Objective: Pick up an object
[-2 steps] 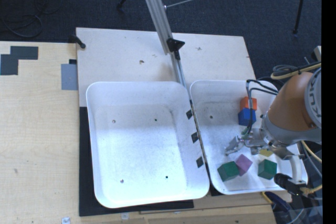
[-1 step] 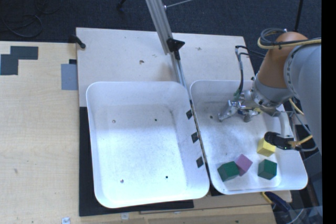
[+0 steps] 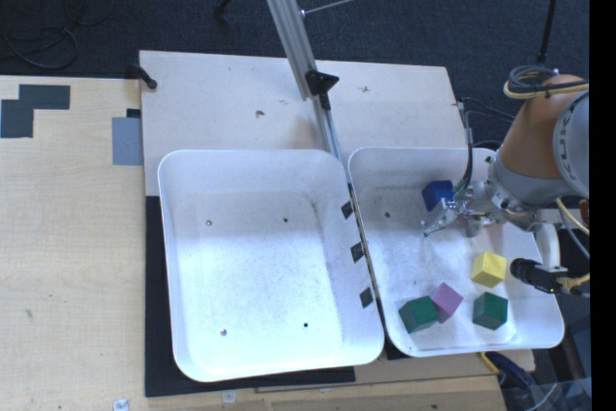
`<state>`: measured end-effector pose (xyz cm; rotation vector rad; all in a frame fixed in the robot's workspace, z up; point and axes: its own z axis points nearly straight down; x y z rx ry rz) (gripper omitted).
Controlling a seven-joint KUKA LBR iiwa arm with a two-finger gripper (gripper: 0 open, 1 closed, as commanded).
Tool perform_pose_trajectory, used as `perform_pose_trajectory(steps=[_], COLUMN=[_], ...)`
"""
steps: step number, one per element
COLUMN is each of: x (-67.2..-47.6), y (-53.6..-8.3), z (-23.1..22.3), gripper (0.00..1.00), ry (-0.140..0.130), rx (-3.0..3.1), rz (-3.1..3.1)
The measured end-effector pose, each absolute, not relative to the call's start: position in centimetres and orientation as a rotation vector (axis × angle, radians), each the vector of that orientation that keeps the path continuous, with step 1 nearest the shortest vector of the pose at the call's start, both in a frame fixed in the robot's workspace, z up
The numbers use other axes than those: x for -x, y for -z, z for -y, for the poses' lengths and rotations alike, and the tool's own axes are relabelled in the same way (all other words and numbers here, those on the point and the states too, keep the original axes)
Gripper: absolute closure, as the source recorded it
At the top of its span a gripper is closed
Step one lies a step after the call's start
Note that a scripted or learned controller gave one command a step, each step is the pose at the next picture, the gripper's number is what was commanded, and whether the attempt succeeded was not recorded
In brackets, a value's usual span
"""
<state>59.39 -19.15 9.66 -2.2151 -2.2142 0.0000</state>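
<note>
My hand is down in the right bin, reaching in from the right and sitting low over the bin floor in its upper half. Whether it's spread or pressed together, I can't tell from up here; the metal parts blur into one small cluster. Right against it, just to the upper left, there's the blue block, touching or very nearly touching my hand, but I can't see it pinched between anything. Behind the hand, my wrist carries the orange band, with cables looping over the top.

Moving out: below and to the right of my hand sits the yellow block, apart from it. Further toward the near edge of the bin, three blocks gather in a loose row: a dark green block on the left, the pink block touching it, and a second green block a little off to the right.

The left bin lies alongside, the two rims meeting down the middle. Both rest on the pale counter, and a slanted metal rail rises from behind the bins.
</note>
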Motion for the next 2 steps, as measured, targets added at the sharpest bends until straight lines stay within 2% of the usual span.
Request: perform_pose_trajectory(steps=[1, 2], x=[-64.63, -64.39], y=[-9.06, -10.06], z=[16.63, 16.76], gripper=[0.00, 1.00], ry=[0.002, -0.005], rx=[2.218, 2.212], rz=[2.227, 2.226])
